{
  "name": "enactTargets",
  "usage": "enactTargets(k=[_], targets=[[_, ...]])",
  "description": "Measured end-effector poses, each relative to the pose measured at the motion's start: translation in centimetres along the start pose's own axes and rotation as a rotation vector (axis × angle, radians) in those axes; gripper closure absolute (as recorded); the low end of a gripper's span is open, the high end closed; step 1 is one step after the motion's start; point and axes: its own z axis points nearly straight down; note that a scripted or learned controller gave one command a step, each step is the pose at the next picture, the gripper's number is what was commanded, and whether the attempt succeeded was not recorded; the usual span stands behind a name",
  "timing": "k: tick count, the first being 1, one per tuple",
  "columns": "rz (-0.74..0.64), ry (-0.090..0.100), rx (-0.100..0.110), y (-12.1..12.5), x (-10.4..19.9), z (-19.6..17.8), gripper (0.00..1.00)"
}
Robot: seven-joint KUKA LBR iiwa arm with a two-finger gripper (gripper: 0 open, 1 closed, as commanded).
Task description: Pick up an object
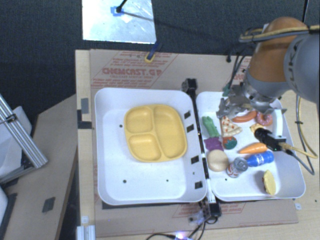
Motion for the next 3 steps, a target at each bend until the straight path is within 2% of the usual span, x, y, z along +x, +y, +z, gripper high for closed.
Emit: enactTargets(k=[2, 3], targets=[[-0.001, 0.001, 0.001, -2.6, 10.3, -1.6, 1.00], [0.008, -0.002, 0.002, -2.9, 9.5, -0.1, 1.00]])
